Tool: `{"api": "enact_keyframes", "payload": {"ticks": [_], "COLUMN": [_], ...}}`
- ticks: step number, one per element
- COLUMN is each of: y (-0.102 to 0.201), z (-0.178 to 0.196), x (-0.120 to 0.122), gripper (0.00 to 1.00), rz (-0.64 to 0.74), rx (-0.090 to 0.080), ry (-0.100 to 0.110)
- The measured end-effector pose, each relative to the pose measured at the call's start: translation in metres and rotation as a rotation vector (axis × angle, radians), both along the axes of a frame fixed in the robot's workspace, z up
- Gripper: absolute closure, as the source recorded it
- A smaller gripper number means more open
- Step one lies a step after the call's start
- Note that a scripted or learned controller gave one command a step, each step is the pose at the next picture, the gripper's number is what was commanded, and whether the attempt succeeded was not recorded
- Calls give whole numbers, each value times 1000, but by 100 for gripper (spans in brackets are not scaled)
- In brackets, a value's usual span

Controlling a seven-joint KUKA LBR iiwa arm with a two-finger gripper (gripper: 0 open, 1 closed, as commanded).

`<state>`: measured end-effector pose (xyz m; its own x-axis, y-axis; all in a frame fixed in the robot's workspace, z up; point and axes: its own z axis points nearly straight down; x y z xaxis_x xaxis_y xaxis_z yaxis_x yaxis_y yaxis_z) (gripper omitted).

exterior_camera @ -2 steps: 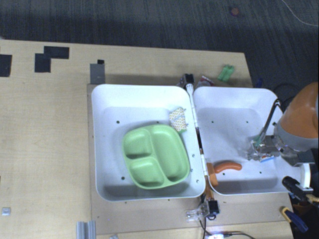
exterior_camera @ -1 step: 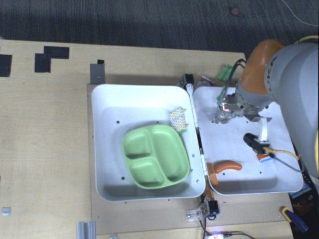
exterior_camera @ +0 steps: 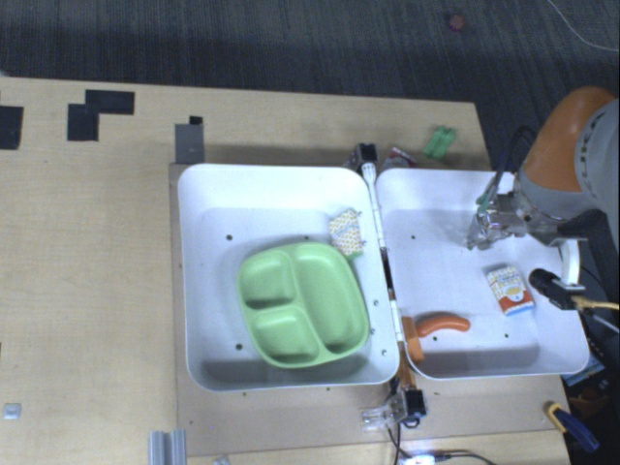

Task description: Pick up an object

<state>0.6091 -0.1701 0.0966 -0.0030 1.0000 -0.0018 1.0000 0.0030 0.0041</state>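
Where dark carpet (exterior_camera: 291,27) borders the worktop's (exterior_camera: 87,289) far edge, two white bins (exterior_camera: 208,260) sit side by side; the claw's (exterior_camera: 481,223) grip I cannot tell.

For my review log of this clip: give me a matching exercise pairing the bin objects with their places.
Things:
1. green divided plate
2. orange hot dog toy
3. small carton
4. patterned scrap

Places:
A. right bin, near its front-left corner
B. left bin, by the divider, just behind the plate
C. left bin, middle
D. right bin, toward its right side, below the gripper

Pairs: 1-C, 2-A, 3-D, 4-B
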Motion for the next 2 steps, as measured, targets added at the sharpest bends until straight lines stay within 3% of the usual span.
{"api": "enact_keyframes", "payload": {"ticks": [1,2], "y": [21,21], "z": [89,88], "x": [-79,-79], "gripper": [100,0], "rz": [0,-1], "rx": [1,1], "ry": [-1,1]}}
